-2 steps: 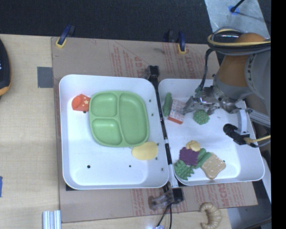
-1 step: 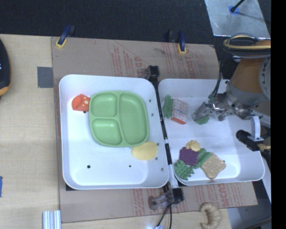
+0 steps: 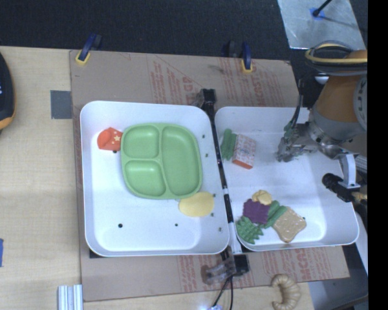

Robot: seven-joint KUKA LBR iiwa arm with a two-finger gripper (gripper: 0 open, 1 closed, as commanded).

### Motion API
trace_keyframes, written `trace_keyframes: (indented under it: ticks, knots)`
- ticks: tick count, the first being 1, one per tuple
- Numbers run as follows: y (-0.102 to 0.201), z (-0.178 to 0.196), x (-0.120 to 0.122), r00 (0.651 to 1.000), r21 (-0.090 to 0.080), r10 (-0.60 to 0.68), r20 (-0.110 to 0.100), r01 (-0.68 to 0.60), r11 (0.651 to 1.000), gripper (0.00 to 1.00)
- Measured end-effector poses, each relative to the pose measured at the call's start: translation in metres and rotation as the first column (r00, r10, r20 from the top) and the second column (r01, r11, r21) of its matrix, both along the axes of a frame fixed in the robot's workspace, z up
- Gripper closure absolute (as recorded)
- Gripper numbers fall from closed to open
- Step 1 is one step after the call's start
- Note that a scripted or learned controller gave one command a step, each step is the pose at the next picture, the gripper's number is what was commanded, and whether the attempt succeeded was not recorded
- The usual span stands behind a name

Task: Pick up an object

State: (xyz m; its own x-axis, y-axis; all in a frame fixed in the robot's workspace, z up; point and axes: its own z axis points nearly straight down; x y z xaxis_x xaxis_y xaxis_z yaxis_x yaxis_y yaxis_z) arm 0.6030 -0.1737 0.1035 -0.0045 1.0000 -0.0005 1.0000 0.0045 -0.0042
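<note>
A: Quickly, left to right. Left bin [image 3: 90,173]: red piece [image 3: 108,139] at 9 o'clock of the green divided plate [image 3: 161,160], touching its rim. Yellow piece [image 3: 196,204] at the plate's 5 o'clock, tucked against it.

B: Right bin [image 3: 310,179]?

A: Green item [image 3: 228,144] and clear packet [image 3: 245,151] side by side at the bin's 10 o'clock. Pile at 6 o'clock: purple grapes [image 3: 255,210], small yellow bit [image 3: 262,197], green leafy piece [image 3: 249,228], toast slice [image 3: 289,225], all touching.

B: Tool?

A: Tool [image 3: 288,148] sits low at the bin's 1 o'clock, over bare bin floor, nothing between its tips. Open or closed, cannot tell, too blurry.

B: Risks?

A: No target fixed; nearest is the packet, at the tool's 9 o'clock, near but apart. Closing where it is now would likely grab air. Packet looks slick and flat, could slide or pinch out. It touches the green item, so a nudge may shove both into the bin wall. The pile is cluttered; a grasp there may lift two or knock the toast off.
</note>
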Motion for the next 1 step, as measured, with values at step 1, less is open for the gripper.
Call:
trace_keyframes:
  ticks: [1]
  knots:
    - [0.0677,-0.0126,-0.0944,1.000,0.005,0.001,-0.007,-0.001,1.000,1.00]
